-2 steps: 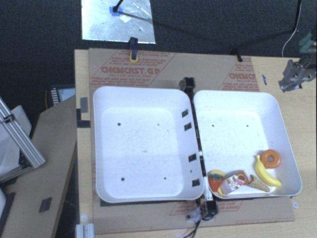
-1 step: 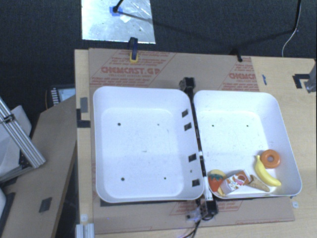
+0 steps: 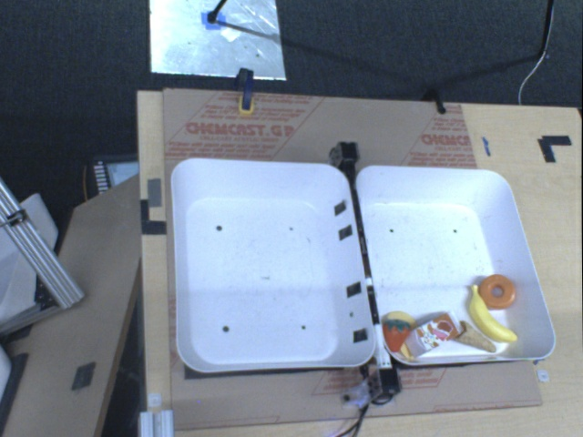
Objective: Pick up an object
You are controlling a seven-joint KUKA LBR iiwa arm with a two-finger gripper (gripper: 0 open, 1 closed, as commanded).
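Because the curved yellow plastic banana (image 3: 490, 315), orange ring (image 3: 497, 290) and small packet (image 3: 431, 333) crowd the right white bin's (image 3: 428, 189) near corner, a grasp could snag neighbours; end effector state: cannot tell.

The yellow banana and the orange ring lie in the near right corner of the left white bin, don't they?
Not quite: the camera view shows the yellow banana and the orange ring in the near right corner of the right white bin, not the left.
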